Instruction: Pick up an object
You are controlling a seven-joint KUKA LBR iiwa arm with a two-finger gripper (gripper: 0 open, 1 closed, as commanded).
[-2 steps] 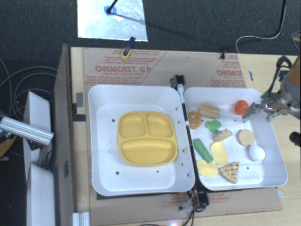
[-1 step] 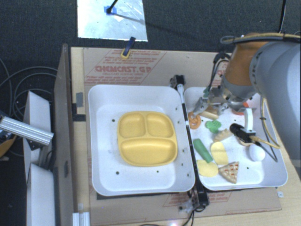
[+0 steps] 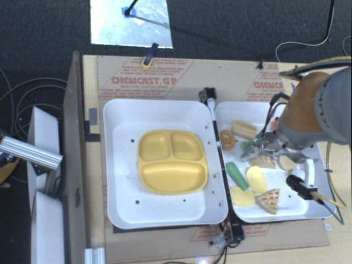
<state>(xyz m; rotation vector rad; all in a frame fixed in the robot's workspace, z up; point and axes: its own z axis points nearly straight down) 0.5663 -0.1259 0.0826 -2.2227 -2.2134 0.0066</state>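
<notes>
Toy food pieces lie in the right white bin, beside cardboard printed "CHEMCAST GP" in red, while the grey arm bends low over them, its claw state unclear.

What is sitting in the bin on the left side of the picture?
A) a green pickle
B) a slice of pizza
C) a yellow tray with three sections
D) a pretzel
C: the yellow tray with three sections lies alone in the left bin, while the food toys sit in the right bin.
</notes>
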